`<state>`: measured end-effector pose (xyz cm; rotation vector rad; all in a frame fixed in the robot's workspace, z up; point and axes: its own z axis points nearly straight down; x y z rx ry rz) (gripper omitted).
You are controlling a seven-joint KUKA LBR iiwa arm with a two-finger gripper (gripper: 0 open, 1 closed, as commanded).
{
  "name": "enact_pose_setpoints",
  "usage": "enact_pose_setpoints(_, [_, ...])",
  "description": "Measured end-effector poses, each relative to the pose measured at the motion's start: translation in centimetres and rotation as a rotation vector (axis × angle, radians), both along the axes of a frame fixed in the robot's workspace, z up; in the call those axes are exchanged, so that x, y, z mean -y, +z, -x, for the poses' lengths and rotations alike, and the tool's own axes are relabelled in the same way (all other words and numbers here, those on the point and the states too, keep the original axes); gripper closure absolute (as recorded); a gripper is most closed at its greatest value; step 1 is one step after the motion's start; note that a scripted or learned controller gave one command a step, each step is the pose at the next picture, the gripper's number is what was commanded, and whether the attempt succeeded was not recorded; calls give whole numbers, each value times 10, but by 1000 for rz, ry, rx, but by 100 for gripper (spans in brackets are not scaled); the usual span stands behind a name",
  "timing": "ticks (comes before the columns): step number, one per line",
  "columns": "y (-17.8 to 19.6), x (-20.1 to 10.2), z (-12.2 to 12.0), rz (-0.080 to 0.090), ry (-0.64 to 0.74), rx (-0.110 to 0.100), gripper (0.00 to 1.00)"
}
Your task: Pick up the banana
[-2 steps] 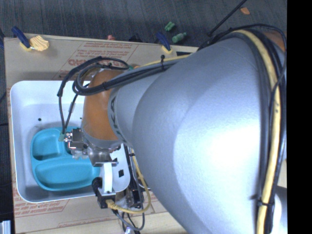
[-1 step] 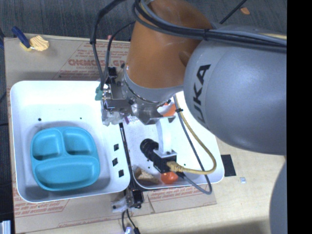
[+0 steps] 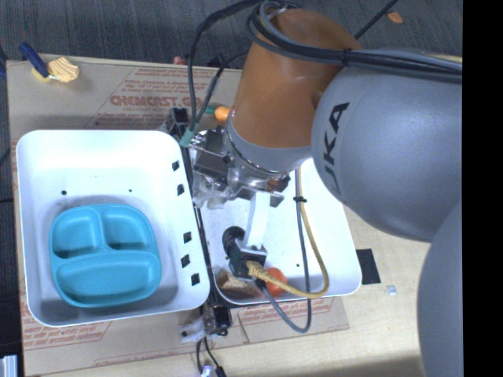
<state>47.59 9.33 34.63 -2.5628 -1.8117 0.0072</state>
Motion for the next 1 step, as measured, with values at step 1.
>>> enact_pose_setpoints(1, [-145,-78,-12,2,-312,-3,100])
